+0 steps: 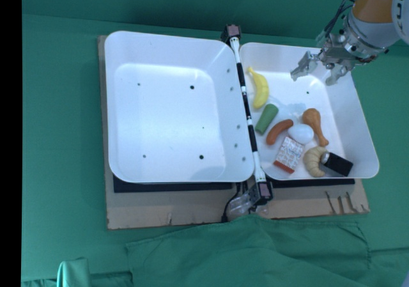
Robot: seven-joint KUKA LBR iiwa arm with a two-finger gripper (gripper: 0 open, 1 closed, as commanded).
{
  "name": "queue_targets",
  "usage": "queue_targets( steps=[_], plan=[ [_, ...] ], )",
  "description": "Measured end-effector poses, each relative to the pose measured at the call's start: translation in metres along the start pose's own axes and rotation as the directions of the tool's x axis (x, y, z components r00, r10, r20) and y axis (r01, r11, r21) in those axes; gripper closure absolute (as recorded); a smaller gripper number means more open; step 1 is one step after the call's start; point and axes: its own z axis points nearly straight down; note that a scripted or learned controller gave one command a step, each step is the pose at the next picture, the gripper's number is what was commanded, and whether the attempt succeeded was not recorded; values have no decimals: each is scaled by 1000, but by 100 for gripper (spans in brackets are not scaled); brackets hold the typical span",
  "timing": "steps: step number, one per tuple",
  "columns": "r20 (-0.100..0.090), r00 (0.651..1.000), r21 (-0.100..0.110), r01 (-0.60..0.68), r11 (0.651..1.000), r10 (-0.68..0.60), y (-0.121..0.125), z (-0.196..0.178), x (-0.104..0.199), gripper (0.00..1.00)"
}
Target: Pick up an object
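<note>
Black box (pixel 337 164) beside croissant (pixel 314 161)

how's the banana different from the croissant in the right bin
The banana is bright yellow; the croissant is pale tan. The banana lies toward the bin's far end by the divider, apart from other items; the croissant sits at the near end, crowded against a black block. The banana is longer and slimmer. Both are curved toy foods in the right bin.
</note>
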Motion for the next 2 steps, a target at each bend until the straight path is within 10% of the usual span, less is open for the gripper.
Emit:
queue_targets(
  steps=[1, 2],
  plan=[
    [1, 1000, 6, 1, 1000, -1, 82, 91, -22, 0],
    [-9, 1000, 8, 2, 1000, -2, 83, 81, -17, 100]
  ],
)
